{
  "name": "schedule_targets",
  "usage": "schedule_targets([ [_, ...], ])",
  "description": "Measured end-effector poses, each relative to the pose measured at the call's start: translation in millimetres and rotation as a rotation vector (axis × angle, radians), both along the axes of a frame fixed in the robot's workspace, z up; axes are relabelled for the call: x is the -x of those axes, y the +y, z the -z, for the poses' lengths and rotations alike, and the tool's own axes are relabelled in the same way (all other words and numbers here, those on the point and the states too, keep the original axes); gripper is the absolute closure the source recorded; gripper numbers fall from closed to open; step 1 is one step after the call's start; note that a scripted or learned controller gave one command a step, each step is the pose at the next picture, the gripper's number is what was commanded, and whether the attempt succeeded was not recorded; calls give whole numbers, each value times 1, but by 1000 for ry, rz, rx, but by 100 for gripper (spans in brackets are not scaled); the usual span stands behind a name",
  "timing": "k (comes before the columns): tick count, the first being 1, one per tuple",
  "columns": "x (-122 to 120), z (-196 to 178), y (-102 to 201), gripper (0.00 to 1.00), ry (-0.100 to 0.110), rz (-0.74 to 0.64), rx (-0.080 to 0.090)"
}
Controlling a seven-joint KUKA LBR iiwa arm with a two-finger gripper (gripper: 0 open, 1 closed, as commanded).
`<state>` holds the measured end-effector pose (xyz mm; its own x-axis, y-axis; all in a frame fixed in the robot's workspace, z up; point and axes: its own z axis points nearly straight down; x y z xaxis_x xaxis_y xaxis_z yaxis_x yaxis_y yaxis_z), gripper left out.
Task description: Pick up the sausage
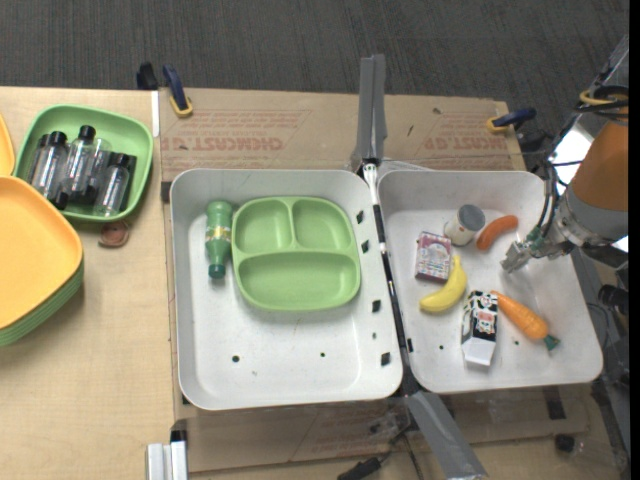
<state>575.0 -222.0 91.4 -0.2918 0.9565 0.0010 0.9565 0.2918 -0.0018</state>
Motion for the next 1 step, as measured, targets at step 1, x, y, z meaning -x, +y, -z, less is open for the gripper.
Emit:
schedule_targets([
  [1,-19,0,0,100,-2,306,2],
])
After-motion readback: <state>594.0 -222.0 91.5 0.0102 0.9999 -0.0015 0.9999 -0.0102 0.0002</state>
